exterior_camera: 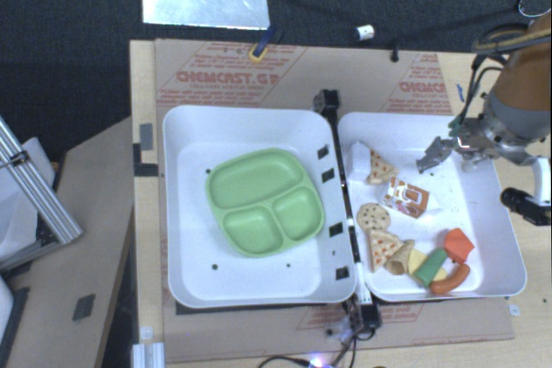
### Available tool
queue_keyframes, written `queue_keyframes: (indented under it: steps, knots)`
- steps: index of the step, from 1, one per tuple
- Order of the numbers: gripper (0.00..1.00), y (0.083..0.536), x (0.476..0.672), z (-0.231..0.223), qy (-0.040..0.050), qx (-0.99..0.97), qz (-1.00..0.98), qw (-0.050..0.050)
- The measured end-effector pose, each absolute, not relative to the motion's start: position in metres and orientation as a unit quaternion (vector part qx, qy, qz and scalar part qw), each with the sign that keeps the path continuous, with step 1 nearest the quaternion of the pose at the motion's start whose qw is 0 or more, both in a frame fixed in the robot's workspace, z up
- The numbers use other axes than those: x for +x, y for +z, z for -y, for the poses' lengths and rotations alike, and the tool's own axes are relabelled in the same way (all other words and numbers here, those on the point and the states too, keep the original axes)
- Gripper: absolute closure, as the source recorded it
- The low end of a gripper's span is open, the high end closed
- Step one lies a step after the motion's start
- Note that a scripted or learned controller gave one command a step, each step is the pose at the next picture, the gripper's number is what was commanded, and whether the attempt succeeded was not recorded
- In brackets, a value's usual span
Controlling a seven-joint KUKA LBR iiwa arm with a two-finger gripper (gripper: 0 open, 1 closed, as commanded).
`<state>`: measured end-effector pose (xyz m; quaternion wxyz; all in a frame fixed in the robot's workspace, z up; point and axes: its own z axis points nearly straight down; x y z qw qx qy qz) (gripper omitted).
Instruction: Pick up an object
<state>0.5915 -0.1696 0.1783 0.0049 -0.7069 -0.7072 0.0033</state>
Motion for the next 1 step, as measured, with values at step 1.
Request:
queue_keyframes:
  steps: [1]
  knots:
    - [0.00,0.1860,0.5947,0.1692,-0.0004,-0.706,0.708,-0.001]
